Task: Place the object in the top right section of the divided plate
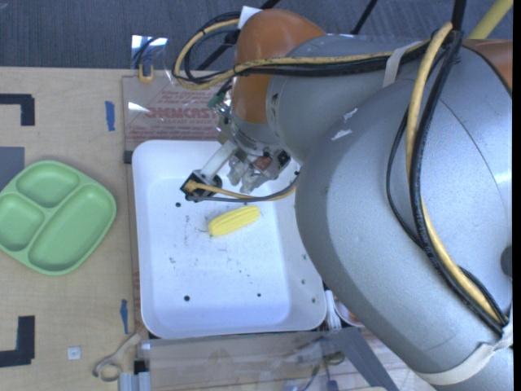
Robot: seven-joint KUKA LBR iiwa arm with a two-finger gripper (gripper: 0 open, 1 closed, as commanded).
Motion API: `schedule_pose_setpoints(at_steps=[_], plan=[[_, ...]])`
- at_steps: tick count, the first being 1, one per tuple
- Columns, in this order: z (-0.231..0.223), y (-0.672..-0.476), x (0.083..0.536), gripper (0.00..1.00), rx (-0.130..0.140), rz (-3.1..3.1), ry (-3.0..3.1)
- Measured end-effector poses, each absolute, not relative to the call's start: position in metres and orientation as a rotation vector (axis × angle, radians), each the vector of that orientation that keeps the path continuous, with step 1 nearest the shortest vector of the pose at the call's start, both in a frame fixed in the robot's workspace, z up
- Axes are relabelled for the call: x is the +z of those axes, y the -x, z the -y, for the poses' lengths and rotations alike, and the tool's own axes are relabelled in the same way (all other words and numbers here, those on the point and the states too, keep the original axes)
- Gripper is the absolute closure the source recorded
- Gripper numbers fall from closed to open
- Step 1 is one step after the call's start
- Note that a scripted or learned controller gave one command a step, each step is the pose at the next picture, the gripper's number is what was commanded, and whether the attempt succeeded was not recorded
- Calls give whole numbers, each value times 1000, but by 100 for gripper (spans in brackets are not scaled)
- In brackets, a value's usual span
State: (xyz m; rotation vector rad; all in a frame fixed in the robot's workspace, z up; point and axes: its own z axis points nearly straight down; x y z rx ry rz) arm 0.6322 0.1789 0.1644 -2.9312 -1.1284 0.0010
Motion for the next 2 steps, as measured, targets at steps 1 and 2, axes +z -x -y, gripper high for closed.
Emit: schedule_pose_setpoints(at_steps=[1,2], plan=[[-225,-612,91,100,-3,913,3003],[-225,-599,89,100,-16,314,3122]])
